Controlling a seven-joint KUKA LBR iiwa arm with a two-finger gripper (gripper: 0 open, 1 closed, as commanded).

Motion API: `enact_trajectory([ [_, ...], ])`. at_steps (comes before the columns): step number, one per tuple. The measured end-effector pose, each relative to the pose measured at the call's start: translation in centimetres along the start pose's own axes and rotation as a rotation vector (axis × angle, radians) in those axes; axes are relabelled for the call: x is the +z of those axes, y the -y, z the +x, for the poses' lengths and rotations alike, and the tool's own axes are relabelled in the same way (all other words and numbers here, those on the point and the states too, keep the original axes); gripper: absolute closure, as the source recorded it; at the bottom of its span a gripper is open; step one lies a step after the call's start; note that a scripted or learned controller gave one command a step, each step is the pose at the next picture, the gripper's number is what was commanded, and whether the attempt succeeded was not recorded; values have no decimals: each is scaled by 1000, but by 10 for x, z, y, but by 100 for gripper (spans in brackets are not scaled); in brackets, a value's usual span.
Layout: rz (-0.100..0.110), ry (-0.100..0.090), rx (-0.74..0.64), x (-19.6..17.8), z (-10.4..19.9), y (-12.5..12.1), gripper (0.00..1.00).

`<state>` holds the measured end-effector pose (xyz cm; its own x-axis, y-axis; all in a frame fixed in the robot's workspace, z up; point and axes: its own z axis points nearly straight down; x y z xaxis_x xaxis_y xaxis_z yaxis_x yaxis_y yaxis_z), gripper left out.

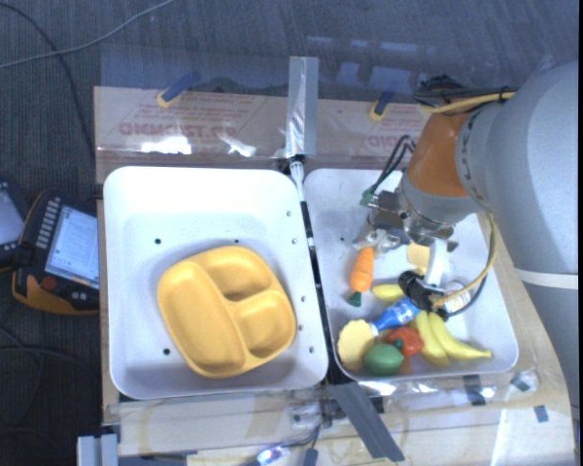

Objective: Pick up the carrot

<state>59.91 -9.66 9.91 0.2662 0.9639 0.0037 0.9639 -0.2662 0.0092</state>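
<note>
The carrot (361,269) is orange with a green stub at its near end. It lies in the right bin (500,299), close to the bin's left wall. My gripper (404,249) hangs over the bin's middle, just right of the carrot and slightly beyond it. Its fingers stand open, and the left fingertip (371,238) is just above the carrot's far tip. The carrot is not between the fingers. A pale yellow block (420,256) shows under the gripper.
Near the right bin's front lie a yellow round fruit (355,338), a green fruit (384,359), a red fruit (406,342), a blue bottle (398,314) and bananas (449,343). The left bin (136,212) holds a yellow divided plate (228,309). A control pendant (63,255) lies off the bench at left.
</note>
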Motion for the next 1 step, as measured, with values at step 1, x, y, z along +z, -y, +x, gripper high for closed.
enact_trajectory([
  [1,12,5,-237,-83,40,24,100],
])
